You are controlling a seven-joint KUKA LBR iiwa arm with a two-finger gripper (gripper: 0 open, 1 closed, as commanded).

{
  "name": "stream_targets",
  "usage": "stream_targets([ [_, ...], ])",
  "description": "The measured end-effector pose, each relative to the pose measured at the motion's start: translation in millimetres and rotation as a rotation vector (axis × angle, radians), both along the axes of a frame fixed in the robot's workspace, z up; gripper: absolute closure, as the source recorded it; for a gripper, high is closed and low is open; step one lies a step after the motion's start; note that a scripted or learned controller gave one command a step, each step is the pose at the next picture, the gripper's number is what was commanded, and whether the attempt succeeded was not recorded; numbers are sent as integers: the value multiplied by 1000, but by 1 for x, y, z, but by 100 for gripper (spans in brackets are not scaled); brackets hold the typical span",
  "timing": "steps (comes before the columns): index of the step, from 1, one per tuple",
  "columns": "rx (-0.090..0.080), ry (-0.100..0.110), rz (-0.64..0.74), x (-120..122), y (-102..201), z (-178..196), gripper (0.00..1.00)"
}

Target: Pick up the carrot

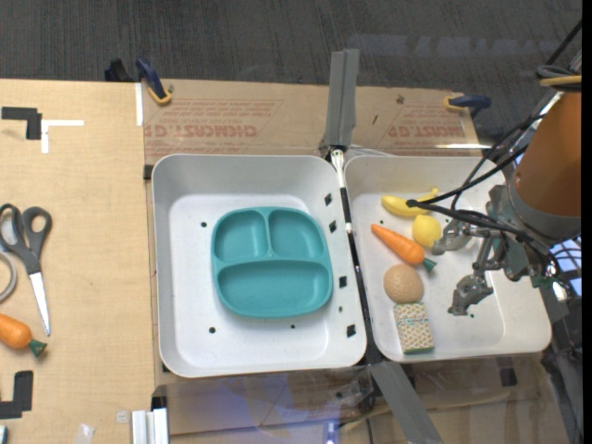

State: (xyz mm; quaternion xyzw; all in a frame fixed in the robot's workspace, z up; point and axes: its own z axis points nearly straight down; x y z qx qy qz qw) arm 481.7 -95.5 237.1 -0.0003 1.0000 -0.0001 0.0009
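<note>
In the camera view, 2 white bins sit side by side across the lower middle of the frame. The left bin (176,248) holds a teal plate (272,261) with 3 compartments, lying flat near its centre. The right bin (518,326) holds the food items. The carrot (400,243) lies in the upper left part of this bin, slanted, its orange tip toward the upper left and its green end toward the lower right. Just above it lies a banana (407,203), and a lemon (426,230) sits touching or just beside the carrot's right side. Below the carrot's green end rests a tan ball (403,283), and below that a speckled sponge (413,328) near the bin's front wall.

The arm (555,169) enters from the right edge, with black cables running across it. The gripper (467,276) hangs over the middle of the right bin, to the right of the carrot and apart from it. Its 2 fingers stand spread, with nothing between them.

On the wooden bench at the far left lie scissors (26,252) and, below them, a second carrot (16,333) at the frame's left edge.
</note>
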Motion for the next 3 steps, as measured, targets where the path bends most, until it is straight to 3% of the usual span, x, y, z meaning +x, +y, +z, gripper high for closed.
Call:
stream_targets([
  [1, 1, 0, 75, 47, 92, -45, 0],
  [2, 0, -2, 145, 44, 34, -44, 0],
  [3, -1, -4, 263, 58, 58, -44, 0],
])
